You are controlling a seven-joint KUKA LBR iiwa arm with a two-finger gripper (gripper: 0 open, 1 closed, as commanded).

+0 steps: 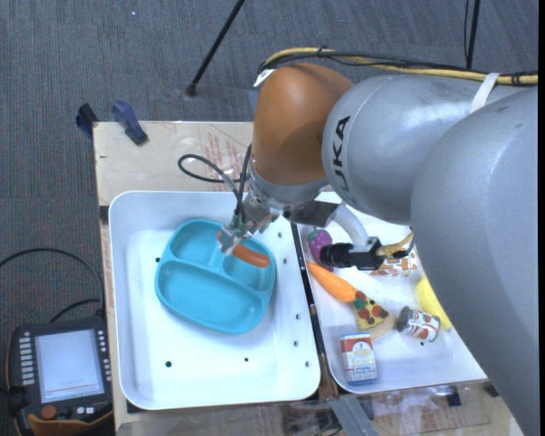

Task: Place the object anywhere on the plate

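Observation:
A blue divided plate (pixel 209 289) lies in the left white bin (pixel 141 334). An orange-red sausage (pixel 252 258) rests over the plate's upper right compartment, near its rim. My gripper (pixel 231 238) hangs right at the sausage's left end, touching or nearly touching it. The arm's wrist and orange band loom above it and hide the top of the bin.
The right bin (pixel 391 375) holds a carrot (pixel 333 282), a purple item (pixel 320 241), a pizza slice toy (pixel 371 312), a small can (pixel 420 325), a carton (pixel 358 356) and a banana (pixel 431 303). A tablet (pixel 65 366) sits on the floor at the left.

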